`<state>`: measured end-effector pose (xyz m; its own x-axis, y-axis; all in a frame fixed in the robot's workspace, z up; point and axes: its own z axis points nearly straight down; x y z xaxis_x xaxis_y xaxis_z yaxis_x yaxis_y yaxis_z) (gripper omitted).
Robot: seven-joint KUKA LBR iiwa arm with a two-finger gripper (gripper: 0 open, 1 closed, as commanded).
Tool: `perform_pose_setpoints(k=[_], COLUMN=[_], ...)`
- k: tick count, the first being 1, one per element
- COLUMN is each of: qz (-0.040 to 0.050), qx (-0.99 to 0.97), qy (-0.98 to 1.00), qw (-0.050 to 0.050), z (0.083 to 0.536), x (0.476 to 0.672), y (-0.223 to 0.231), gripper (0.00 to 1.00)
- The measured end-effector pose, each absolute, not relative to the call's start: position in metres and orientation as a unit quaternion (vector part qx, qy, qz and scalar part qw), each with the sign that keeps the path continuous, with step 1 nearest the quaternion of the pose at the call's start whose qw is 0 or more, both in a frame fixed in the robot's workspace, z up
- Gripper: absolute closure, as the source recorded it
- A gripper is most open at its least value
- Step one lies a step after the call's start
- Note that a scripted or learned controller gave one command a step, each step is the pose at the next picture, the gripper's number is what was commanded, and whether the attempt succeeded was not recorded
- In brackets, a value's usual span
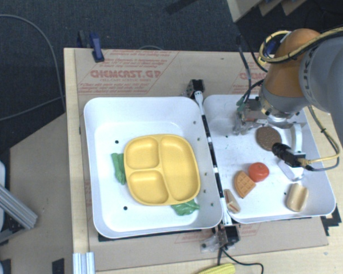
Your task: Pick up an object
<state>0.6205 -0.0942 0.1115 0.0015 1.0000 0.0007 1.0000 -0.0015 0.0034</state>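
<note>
We cannot tell the hand's (pixel 247 120) state; hovering at the right white bin's (pixel 326 201) 11 o'clock, we should center over the round brown disc (pixel 267 136) before descending.

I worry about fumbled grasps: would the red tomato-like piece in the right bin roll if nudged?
Likely yes: the red piece looks rounded and smooth, so it may roll or slip. It sits against the waffle-like piece, which might block it that way.
</note>
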Motion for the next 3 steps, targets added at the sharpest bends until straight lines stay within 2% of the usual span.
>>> perform_pose_setpoints(k=[1, 2, 3], qz=[0.0014, 0.0006, -0.0003], qx=[0.708, 0.707, 0.707], qy=[0.707, 0.707, 0.707], qw=[0.001, 0.002, 0.002], z=[0.111, 0.174, 0.086], x=[0.62, 0.656, 0.598], y=[-0.094, -0.136, -0.183], gripper=[0.0, 0.0, 0.0])
